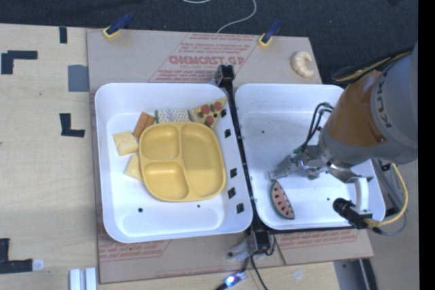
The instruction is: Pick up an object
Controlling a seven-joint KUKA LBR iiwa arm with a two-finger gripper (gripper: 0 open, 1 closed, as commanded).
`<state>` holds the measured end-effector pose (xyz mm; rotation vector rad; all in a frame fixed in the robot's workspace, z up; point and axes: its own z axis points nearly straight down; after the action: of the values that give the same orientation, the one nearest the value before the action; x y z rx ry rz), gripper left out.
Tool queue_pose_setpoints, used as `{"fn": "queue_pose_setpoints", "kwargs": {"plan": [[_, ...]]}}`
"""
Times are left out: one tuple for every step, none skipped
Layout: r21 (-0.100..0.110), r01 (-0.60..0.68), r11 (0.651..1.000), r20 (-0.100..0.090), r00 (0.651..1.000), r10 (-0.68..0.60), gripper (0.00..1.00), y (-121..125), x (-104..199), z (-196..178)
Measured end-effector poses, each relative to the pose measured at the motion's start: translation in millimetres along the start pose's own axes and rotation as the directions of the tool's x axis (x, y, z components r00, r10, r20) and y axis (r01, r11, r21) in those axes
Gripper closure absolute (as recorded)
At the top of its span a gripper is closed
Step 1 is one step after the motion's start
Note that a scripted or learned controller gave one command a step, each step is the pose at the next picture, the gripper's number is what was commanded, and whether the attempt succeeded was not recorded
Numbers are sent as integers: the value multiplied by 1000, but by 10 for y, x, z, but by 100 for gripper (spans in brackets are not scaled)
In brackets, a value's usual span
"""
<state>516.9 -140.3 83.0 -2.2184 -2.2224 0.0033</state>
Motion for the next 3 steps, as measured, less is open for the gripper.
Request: {"fn": "queue_pose_setpoints", "kwargs": {"plan": [[-3, 0, 1000, 2, 1000, 0, 100, 5, -7, -120], [-4, -1, 1000, 0, 1000, 1, 100, 25, -48, -546], [-5, 0, 1000, 0, 1000, 0, 100, 29, -35, -1173]]}}
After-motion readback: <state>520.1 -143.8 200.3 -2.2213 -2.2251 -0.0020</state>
